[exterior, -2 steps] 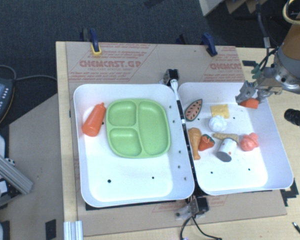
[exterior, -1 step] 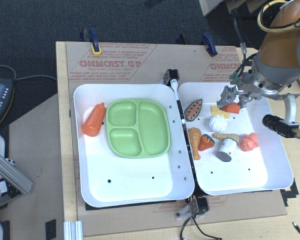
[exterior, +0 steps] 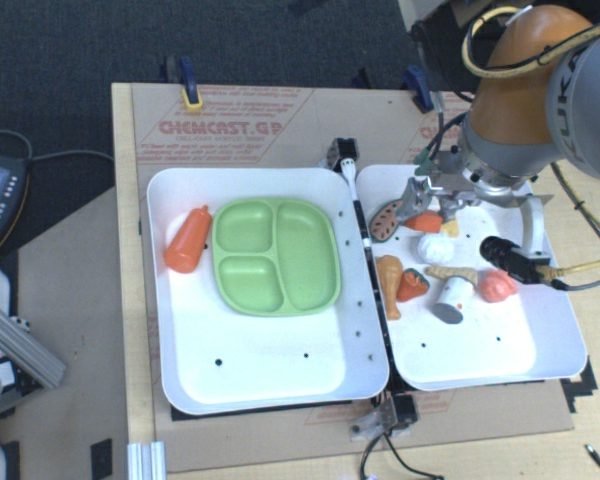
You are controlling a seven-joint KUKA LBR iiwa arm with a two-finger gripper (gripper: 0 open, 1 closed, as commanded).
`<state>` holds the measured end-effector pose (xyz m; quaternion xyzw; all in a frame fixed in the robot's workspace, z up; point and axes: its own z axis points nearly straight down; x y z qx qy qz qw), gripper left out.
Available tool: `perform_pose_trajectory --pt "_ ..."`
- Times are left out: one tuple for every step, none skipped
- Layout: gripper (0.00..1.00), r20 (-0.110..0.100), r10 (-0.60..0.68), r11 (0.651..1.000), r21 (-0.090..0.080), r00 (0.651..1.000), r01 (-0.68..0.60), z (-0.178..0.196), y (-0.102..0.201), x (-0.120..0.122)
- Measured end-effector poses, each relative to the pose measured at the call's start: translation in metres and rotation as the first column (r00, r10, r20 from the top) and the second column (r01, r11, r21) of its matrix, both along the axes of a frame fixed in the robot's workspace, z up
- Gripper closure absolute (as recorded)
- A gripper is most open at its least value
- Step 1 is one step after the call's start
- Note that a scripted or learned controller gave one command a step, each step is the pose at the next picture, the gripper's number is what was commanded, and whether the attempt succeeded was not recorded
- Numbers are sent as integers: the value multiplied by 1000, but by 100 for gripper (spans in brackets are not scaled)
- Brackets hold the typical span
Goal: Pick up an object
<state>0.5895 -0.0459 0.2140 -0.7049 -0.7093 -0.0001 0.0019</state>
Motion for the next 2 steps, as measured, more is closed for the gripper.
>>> perform_pose_trajectory --pt "100 0 0 1000 0 1000 0 1 60 -6" --pt "100 3 -5 1000 -2 1000 5 10 60 -12"
